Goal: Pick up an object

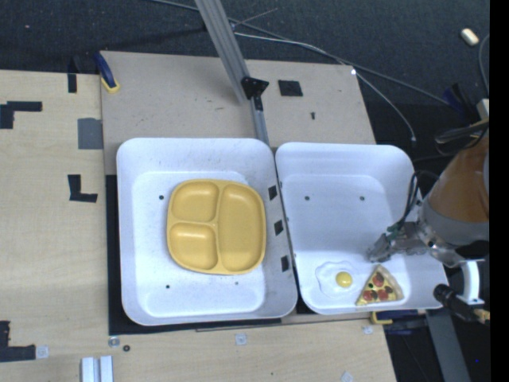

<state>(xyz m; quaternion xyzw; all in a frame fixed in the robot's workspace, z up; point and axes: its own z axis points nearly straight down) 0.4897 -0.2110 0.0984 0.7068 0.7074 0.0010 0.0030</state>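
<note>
arm reaches in low from the right, orange band above the wrist, gripper (pixel 382 249) tipped down in the right bin (pixel 342 161). jaw state: cannot tell. pizza slice (pixel 380 286) just below the jaws, fried egg (pixel 337 278) beside it. yellow divided plate (pixel 216 226) well off left.

Bench top (pixel 207 102): tan board, centre of frame, with black tape marks. Lighter wood panel (pixel 40 213) at left edge, more black marks. Dark carpeted floor (pixel 382 22) across top and upper right; thin cables (pixel 318 50) trail over it. Grey metal pole (pixel 227 42) slants down from top centre. Even overhead light
</note>
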